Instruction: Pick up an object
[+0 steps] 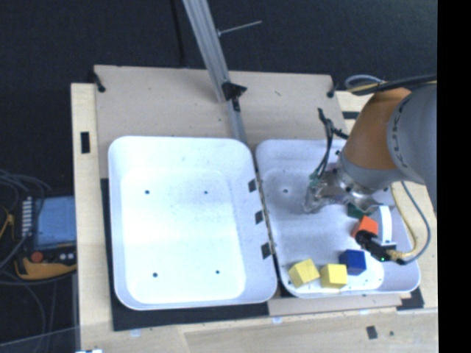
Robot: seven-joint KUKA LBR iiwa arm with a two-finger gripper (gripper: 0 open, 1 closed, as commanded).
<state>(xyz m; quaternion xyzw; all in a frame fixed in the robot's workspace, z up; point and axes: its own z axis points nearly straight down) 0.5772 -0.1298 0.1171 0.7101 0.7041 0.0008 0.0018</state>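
Camera view: two yellow blocks (318, 273) and a blue block (354, 260) lie along the right bin's (287, 169) near edge, an orange piece (366, 228) just beyond. Farther back, the gripper (318, 195) hovers over bare bin floor.

Strong overhead light washes out the shallow white left bin (180, 219), its floor glaring almost featureless. The pale wooden desk (147, 101) is evenly lit. Surroundings fall into grainy darkness. Overall focus is soft, with small details smeared.
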